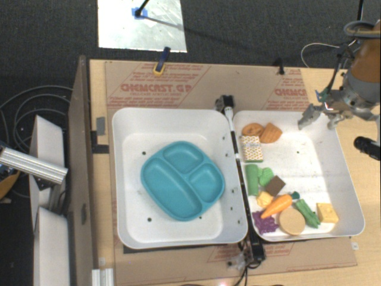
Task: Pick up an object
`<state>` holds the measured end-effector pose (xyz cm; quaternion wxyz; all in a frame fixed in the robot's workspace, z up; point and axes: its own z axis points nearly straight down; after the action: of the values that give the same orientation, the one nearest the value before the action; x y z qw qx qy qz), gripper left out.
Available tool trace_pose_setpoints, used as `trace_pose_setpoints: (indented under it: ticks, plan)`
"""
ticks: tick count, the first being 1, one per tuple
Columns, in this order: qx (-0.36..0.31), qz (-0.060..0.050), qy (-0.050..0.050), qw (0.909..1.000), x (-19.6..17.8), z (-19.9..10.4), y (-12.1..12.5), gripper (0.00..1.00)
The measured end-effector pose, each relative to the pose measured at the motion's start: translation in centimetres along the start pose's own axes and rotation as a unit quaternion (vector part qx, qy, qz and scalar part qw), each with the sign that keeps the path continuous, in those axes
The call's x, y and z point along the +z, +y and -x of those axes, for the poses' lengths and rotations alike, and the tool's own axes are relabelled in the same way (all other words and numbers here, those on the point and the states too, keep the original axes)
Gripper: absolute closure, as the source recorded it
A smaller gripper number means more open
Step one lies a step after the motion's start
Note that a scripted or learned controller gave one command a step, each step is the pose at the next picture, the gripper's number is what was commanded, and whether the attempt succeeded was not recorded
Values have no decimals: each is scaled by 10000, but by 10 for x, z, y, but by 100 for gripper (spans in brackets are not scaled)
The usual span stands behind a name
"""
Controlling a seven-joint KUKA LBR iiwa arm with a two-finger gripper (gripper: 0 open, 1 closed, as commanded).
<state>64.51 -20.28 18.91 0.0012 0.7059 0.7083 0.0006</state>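
The toy carrot (277, 205) lies in the right bin (333, 159), near its front-left corner, its long axis slanted with the orange tip toward the upper right. Touching it are a brown block (274, 185) and a round tan disc (292, 221) (green pieces crowd in too). Cardboard (196, 82) behind the bins reads "CHEMCAST GP". The gripper (321, 115) hangs over the right bin's back-right corner, fingers spread apart, holding nothing. The left bin (137, 130) holds a teal divided tray (182, 180).

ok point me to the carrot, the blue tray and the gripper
carrot (277, 205), camera view, middle of its orange body
blue tray (182, 180), camera view, centre divider
gripper (322, 117), camera view, midway between the fingertips
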Motion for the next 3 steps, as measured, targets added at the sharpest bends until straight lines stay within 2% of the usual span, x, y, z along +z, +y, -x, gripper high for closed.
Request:
trace_pose_setpoints:
  ticks: [1,2,3]
  plan:
    - [8,-51,25,10000,30,-48,-75,0]
    - [-12,-39,21,10000,84,-91,-103,0]
    - [16,-17,9,10000,105,-94,-137,0]
